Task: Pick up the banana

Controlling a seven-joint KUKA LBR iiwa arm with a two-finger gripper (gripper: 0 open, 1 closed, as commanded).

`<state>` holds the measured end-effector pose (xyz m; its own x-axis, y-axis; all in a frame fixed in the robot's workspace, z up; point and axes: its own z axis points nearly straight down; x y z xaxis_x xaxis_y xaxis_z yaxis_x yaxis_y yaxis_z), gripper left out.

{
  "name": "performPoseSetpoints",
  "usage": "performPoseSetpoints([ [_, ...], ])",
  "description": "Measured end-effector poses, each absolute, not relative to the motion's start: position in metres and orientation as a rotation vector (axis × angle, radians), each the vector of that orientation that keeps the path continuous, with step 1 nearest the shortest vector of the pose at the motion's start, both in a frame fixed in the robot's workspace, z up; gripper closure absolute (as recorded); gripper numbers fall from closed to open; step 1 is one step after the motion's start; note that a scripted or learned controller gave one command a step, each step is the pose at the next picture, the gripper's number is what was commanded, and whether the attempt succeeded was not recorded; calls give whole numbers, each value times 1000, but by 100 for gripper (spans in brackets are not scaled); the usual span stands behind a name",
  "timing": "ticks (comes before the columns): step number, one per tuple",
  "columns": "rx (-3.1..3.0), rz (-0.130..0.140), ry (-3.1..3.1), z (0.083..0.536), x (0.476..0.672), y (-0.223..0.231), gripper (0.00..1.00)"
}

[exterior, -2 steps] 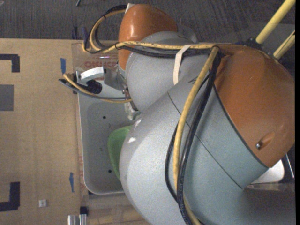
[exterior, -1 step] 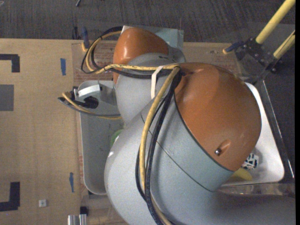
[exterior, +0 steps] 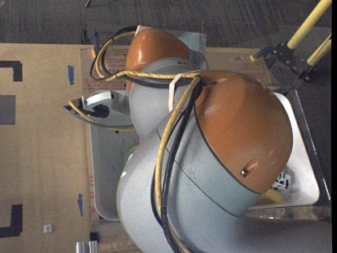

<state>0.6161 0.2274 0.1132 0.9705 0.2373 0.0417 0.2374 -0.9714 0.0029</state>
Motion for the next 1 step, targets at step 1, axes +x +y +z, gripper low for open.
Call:
performPoseSetpoints([
  [1,-3110,-13,-436,99,578,214,0],
])
